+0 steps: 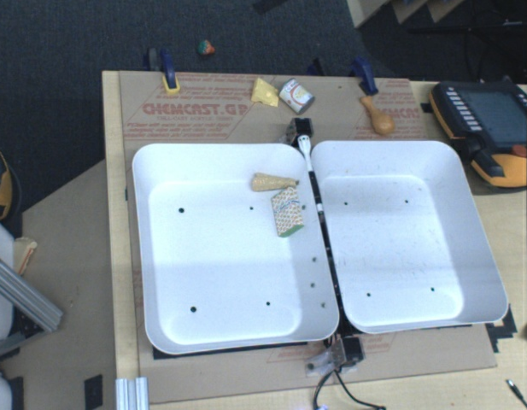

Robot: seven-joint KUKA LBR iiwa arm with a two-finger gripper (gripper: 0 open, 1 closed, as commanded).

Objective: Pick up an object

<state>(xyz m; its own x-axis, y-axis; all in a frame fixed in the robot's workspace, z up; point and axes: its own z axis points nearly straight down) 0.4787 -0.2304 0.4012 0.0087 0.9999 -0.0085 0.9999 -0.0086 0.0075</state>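
Note:
Two objects lie in the left bin [161, 254], near its upper right corner. One is a tan cone-shaped piece [272, 182] lying on its side. Just below it, close or touching, rests a small patterned green-and-white packet [287, 211]. The right bin [468, 229] stands beside the left one, divided from it by a black seam.
On the cardboard bench behind the bins sit a yellow wedge [265, 93], a small white box [296, 96] and a tan wooden handle [378, 118]. Blue clamps [168, 69] hold the board's far edge. A black and orange pendant [489, 126] lies at the right.

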